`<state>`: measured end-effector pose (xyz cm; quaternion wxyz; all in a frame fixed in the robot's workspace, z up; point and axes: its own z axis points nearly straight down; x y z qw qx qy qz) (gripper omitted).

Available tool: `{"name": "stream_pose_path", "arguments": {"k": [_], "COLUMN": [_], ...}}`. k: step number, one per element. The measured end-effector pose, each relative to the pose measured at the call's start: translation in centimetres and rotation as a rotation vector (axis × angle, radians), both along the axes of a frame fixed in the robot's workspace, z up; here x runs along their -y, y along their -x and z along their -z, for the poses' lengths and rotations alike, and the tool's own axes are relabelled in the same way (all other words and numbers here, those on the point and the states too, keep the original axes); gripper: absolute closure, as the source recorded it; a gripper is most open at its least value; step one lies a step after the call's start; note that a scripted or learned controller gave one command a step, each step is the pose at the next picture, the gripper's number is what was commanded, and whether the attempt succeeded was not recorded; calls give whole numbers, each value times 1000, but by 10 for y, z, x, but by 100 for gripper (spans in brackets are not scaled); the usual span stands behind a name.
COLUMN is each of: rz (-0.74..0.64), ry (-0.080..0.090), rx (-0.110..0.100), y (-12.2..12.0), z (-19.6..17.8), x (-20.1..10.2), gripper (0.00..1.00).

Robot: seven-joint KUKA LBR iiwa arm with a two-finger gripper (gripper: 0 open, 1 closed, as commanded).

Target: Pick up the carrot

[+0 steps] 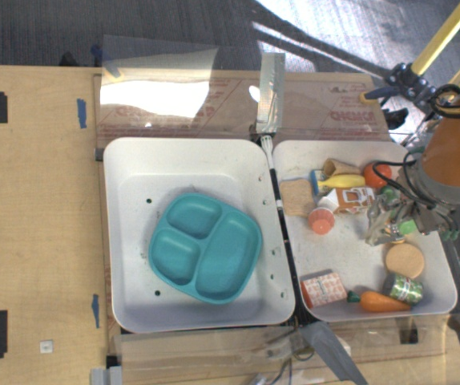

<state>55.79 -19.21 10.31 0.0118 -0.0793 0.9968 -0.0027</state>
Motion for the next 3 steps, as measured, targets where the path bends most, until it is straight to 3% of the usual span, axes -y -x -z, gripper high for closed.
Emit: {"name": "stream_pose_path", "arguments": {"k": [1, 2, 3], "rz": [-96, -453, -454], "ry": [2, 5, 4], "rx": [-12, -16, -9], "y": [-5, 43, 41], "z": [12, 4, -6], "x": [-37, 22, 19], "gripper": [100, 100, 100]}}
